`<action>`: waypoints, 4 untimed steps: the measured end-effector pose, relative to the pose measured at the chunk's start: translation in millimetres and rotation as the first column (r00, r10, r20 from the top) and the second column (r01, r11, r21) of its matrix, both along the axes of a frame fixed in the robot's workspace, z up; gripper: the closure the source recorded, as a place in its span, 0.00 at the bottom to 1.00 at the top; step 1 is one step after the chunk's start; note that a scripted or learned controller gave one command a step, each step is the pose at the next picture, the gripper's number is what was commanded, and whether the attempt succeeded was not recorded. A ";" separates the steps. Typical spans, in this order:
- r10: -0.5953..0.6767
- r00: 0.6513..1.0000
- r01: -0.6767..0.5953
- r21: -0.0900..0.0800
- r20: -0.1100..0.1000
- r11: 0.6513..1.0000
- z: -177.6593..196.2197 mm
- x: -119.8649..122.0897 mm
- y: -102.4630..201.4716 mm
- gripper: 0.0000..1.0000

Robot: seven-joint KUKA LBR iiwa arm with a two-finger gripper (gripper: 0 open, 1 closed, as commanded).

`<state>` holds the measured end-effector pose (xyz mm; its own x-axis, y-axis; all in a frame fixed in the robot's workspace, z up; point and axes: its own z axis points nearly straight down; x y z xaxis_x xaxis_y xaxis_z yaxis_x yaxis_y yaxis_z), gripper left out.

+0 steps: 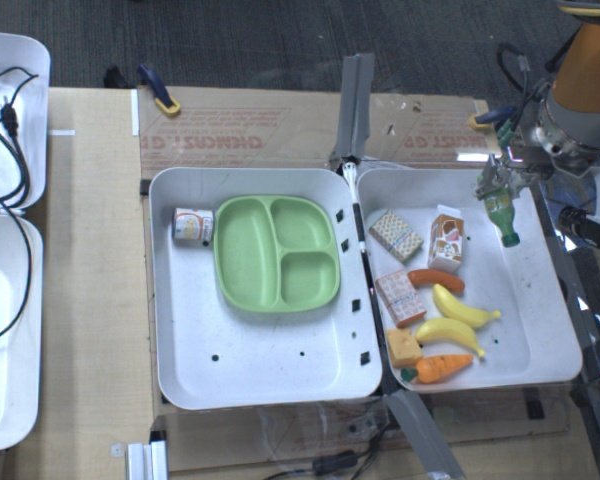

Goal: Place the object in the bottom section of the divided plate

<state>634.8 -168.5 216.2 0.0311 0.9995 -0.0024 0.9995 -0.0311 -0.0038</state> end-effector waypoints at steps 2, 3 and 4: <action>0.358 0.934 -0.358 0.002 0.001 0.934 -25.9 23.9 156.4 1.00; 0.430 0.903 -0.430 0.001 0.003 0.903 -25.2 24.2 231.4 1.00; 0.154 0.988 -0.154 0.001 -0.001 0.988 -51.1 -3.1 310.0 1.00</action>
<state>631.7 141.5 165.1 -0.1232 0.9924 -0.0013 0.9924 0.1232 -0.0045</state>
